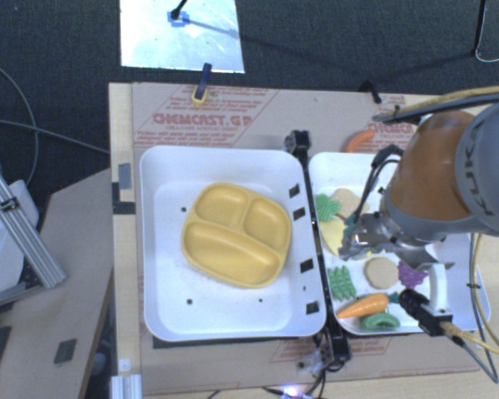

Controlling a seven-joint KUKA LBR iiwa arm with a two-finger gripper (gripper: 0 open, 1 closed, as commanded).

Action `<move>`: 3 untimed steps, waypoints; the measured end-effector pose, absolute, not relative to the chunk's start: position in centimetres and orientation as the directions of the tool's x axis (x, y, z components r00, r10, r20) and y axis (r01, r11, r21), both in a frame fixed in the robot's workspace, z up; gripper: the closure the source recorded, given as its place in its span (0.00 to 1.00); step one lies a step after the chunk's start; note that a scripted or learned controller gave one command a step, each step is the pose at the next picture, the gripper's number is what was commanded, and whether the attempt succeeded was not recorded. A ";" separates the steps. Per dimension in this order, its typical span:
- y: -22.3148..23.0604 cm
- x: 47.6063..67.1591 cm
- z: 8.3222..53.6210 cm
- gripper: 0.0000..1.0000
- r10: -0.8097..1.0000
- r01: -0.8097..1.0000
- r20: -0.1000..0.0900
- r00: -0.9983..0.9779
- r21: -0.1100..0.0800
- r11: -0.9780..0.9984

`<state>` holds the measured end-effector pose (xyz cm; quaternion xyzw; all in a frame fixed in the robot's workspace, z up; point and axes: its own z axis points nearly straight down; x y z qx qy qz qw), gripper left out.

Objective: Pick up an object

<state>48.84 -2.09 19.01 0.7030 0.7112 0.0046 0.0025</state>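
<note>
From my seat I start with the left bin [162,306], which carries only the yellow divided plate [235,233], lying near its middle and a little turned. The right bin [320,171] is where the work is. The arm [449,173] (grey, with its orange band broad in my view) reaches in over that bin's middle and covers much of it.

The gripper [359,239] hangs low near the bin's left wall, over a pale yellow item that I can barely make out beneath it. I cannot tell whether the pincer is spread or closed; the wrist hides it, and I see nothing lifted clear of the bin floor.

Candidates for the pick lie around it. The carrot [363,306] rests near the bin's front edge with a green ring-shaped piece [381,322] touching it on the front side. A round tan cookie [381,272] sits just behind the carrot, a purple piece [412,273] beside that. A green leafy piece [342,283] lies along the left wall, another green one [326,205] further back.

My judgement: the approach looks done, the grasp unconfirmed, the lift not yet made.
</note>
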 end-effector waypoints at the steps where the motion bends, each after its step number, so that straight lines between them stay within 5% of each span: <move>1: 1.2 48.8 24.9 1.00 1.000 1.000 0.002 -0.010 0.008 0.010; 2: 5.9 48.8 35.4 1.00 1.000 1.000 0.004 -0.011 0.013 0.011; 3: 6.3 48.7 37.8 1.00 1.000 1.000 0.001 -0.006 0.005 0.006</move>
